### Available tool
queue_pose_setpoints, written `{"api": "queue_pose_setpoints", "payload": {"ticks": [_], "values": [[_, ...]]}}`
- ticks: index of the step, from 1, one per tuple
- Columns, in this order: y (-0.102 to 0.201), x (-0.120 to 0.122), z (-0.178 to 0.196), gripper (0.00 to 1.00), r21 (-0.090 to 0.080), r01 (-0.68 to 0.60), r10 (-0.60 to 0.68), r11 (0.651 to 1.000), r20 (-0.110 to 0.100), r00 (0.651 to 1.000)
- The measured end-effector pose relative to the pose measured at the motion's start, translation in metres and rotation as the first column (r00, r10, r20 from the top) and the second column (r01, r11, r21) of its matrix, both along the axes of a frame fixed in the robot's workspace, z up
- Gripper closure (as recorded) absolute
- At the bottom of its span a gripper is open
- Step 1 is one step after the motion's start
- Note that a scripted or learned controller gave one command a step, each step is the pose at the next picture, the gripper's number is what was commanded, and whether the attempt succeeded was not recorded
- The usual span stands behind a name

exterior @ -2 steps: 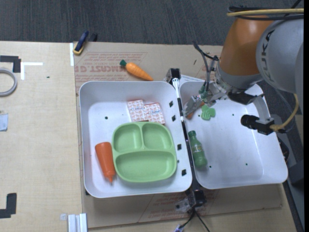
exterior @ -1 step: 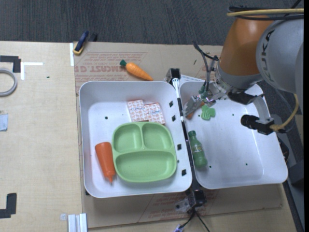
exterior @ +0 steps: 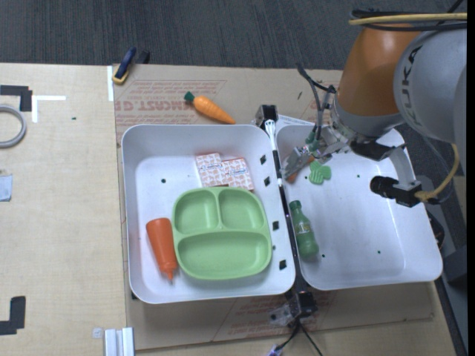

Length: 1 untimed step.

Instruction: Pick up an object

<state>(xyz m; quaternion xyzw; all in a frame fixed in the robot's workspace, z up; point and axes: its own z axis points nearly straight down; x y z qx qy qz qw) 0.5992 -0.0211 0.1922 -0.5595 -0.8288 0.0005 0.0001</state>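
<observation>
My gripper (exterior: 303, 159) hangs low over the far left corner of the right bin (exterior: 371, 236), close to the wall shared by the two bins. A small light-green piece (exterior: 319, 173) lies just right of it on the bin floor. A green bottle (exterior: 303, 230) lies along the right bin's left wall, nearer the front. The left bin (exterior: 141, 169) holds a green divided plate (exterior: 221, 234), an orange carrot-like toy (exterior: 162, 248) to the plate's left, and a red-and-white packet (exterior: 220, 170) behind the plate.
A toy carrot (exterior: 210, 107) lies on the cardboard behind the left bin. A blue-and-yellow item (exterior: 125, 64) sits at the cardboard's far left corner. The arm's orange band and grey body (exterior: 393, 65) loom over the right bin's far side.
</observation>
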Motion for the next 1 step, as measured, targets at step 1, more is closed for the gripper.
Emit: {"api": "queue_pose_setpoints", "payload": {"ticks": [1], "values": [[0.0, 0.0, 0.0, 0.0, 0.0, 0.0, 0.0, 1.0, 0.0, 1.0]]}}
